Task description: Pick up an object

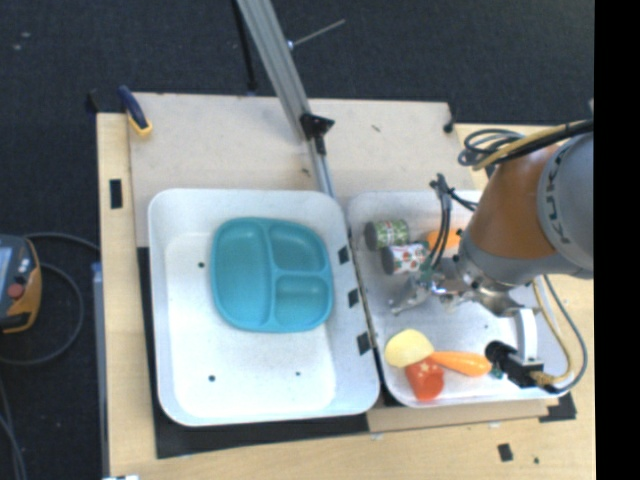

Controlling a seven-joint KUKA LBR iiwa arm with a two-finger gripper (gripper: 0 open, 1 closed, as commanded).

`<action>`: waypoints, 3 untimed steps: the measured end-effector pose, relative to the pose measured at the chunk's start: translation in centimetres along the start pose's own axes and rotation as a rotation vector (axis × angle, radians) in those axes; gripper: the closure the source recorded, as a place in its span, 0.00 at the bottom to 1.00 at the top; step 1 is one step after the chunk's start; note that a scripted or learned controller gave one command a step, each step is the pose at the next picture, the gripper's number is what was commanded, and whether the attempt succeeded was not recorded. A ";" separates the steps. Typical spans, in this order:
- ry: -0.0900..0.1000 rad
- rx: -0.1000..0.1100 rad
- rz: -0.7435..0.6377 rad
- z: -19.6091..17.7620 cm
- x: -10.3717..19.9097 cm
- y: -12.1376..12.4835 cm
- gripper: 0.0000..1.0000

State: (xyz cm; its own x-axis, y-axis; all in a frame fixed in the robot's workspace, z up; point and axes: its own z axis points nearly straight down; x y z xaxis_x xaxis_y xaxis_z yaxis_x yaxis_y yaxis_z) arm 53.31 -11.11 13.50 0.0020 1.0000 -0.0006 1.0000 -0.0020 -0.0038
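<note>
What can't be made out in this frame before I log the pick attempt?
- Gripper, camera view: too small and blurred against the right bin to tell its state or whether it holds anything.
- Orange item: mostly hidden behind the arm.
- Two small cans: labels too blurred to read.

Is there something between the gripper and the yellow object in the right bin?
Nothing visible does. The gripper hangs over bare bin floor, and the yellow object lies just below it in the picture, beside the carrot.

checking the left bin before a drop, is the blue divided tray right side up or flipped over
Right side up: the blue divided tray lies flat in the left bin, its three compartments facing the camera.
</note>
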 end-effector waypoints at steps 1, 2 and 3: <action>0.001 -0.008 0.005 -1.4 -0.1 0.2 1.00; -0.001 -0.011 -0.004 -7.3 -0.8 1.1 1.00; 0.000 -0.006 -0.004 -8.5 -0.9 1.2 1.00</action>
State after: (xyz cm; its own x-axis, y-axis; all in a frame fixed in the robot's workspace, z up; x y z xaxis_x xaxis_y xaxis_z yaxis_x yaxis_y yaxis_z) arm 54.58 -11.98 22.02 -0.0024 1.0000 -0.0005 1.0000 0.0024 0.0027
